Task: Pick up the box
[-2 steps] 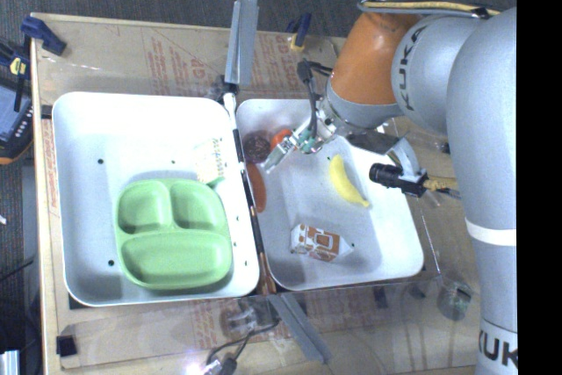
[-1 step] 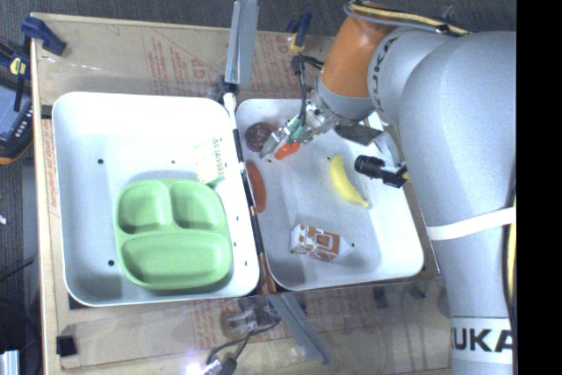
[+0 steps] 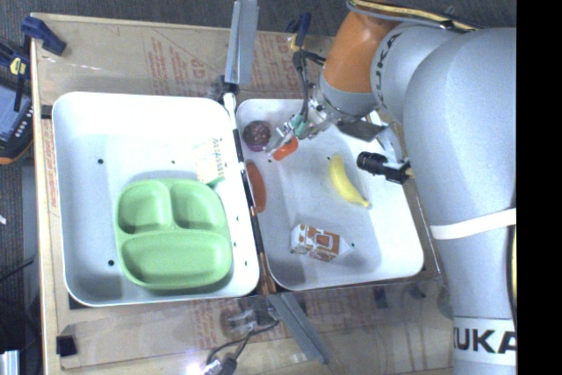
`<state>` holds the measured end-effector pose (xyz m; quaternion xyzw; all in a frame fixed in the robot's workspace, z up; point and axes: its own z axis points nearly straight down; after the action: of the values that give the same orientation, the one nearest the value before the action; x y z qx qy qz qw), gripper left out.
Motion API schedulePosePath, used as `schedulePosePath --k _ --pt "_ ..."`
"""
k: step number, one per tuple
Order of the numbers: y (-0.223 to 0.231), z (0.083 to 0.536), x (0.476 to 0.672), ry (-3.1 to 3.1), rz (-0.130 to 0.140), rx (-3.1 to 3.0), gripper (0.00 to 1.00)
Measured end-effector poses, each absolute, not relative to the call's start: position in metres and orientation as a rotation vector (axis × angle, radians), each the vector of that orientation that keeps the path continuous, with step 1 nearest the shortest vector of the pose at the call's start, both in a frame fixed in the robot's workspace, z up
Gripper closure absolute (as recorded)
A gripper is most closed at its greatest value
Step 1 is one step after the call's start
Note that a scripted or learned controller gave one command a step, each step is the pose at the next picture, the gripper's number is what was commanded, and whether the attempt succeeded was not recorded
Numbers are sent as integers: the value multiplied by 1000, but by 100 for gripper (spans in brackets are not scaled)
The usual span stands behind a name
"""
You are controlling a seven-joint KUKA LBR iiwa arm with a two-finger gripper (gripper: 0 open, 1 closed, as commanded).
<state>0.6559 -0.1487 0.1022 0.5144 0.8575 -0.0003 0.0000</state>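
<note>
A small brown and white box point(image 3: 315, 242) lies flat near the front of the right bin point(image 3: 399, 263). A pale yellow carton point(image 3: 211, 161) leans against the right wall of the left bin point(image 3: 79, 123). My gripper point(image 3: 295, 133) hangs over the far left corner of the right bin, well behind the brown box. It sits just above a small orange-red piece point(image 3: 285, 151) and next to a purple plum point(image 3: 257, 133). Whether it is touching that piece is unclear.
A banana point(image 3: 349, 182) lies in the middle of the right bin, and a red sausage point(image 3: 255, 187) lies along its left wall. A green divided plate point(image 3: 173, 234) takes up the front of the left bin. The arm's grey bulk overhangs the right bin's right side.
</note>
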Motion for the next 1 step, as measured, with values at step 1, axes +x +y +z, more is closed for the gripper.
schedulePosePath --k 1 --pt "-59 193 646 2521 0 1875 100"
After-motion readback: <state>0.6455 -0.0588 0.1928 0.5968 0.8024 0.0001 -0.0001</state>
